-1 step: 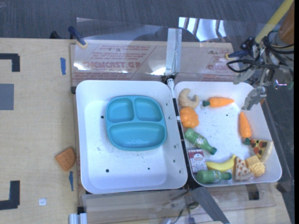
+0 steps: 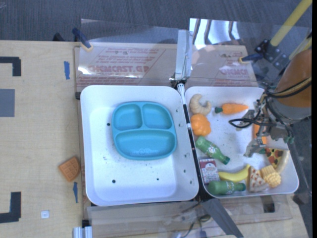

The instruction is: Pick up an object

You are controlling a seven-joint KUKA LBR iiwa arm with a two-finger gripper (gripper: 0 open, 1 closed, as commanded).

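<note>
Pizza slice [image 2: 274, 155] just beside fingers [image 2: 251, 148]

Wooden bench top [image 2: 34, 133] beneath a slanted overhead view. Dark grey carpet floor [image 2: 124, 4] lies beyond the bench's far edge. Blue tape strips [image 2: 67, 69] and black corner marks [image 2: 12, 66] sit on the bench's left part. Clear plastic sheeting [image 2: 129, 38] catches glare at its far edge.

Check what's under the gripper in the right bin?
The gripper hangs over the right bin floor near its right wall. An orange piece and a pizza slice peek out beside it; anything directly beneath is covered.
</note>
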